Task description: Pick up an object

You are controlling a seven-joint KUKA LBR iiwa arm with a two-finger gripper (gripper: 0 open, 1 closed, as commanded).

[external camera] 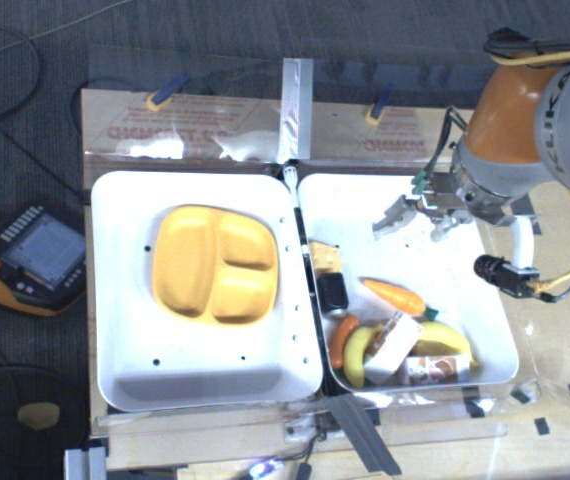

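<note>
Two bins: left bin (115, 368) and right bin (365, 193) sit side by side at mid frame, sharing a centre wall
Camera view, left bin: a yellow divided plate (215, 263) lies in its middle, nothing else beside it
Camera view, right bin: the objects crowd its lower half, toward the bottom of the frame, while its upper half is bare
Pile: an orange carrot (395, 296), a banana (445, 338), a white carton (395, 340), a greenish-yellow fruit (357, 356), a small black block (332, 291) by the centre wall
Arm: reaches in from the right of the frame, orange band at upper right
Gripper (420, 218): hangs over the bare upper half of the right bin, its two fingers spread apart with nothing between them
Step in hand: by my reading, the approach, before any grasp
Target relative to gripper: the carrot is the nearest loose piece, lying below and slightly left of the fingertips in the frame, apart from them
Next move calls for: shifting toward the bottom of the frame, descending over the carrot and closing across its narrow width
Risk: the carrot's tip rests close to the banana and carton, so a finger may strike a neighbour
</note>
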